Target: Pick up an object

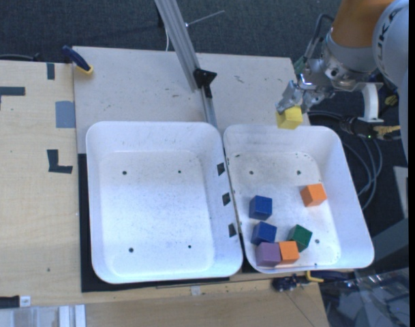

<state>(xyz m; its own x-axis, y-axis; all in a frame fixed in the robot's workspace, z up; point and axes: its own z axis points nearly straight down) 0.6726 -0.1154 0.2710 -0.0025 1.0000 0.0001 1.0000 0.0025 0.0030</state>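
I have the yellow block [290, 117] pinched at the tips of my gripper [289, 107], hanging just over the far rim of the right bin [343, 157] — so by my reckoning the pick itself is made and I am in the carrying part of it. What comes next, I judge, is to keep the squeeze firm and move without a jerk, since the grip looks to be on the block's upper part only. Down in the right bin, toward its near edge, lie two blue blocks [261, 206], a green one [301, 236], a purple one [268, 253] and two orange ones [313, 194]. The only lettering I can make out is a fragment on my own arm's casing — too cropped to read.
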